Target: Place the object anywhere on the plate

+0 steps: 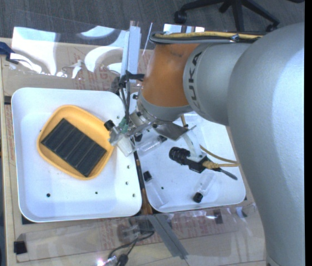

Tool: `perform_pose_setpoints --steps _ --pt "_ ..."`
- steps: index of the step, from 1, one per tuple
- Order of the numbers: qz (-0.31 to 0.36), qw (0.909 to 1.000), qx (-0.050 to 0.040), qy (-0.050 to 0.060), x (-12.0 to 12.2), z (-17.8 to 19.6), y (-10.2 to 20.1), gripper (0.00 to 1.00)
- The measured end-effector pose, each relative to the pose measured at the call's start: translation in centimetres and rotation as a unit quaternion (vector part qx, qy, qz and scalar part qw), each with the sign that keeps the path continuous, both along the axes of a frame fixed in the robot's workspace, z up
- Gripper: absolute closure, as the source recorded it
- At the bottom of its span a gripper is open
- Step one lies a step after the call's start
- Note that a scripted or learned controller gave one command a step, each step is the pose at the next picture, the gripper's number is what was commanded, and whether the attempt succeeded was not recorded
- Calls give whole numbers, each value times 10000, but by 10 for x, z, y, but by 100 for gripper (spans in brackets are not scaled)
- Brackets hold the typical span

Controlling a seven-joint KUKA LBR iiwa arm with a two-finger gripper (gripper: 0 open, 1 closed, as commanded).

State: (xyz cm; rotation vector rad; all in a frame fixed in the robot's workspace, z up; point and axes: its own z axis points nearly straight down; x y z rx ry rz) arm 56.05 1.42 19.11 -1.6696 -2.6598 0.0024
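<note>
gripper (123, 133) hovers at right rim of yellow plate (73, 142), over the divide between bins — seemingly lined up for a drop | closure: cannot tell | small clear vial (200, 195) lies in right bin (169, 195)

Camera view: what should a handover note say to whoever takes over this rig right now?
The gripper hovers at the seam between the bins, beside the right rim of the yellow plate with a dark ribbed centre; grasp cannot be told.
The plate lies in the left white bin.
The right white bin holds a small black piece and a small clear piece with a black end.
Done: no object visibly placed on the plate.
Left: confirm a grasp, set the object on the plate.
</note>
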Motion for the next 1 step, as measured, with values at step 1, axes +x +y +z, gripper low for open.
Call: perform_pose_setpoints --steps 1 --pt "-2 10000 0 -1 0 0 0 0"
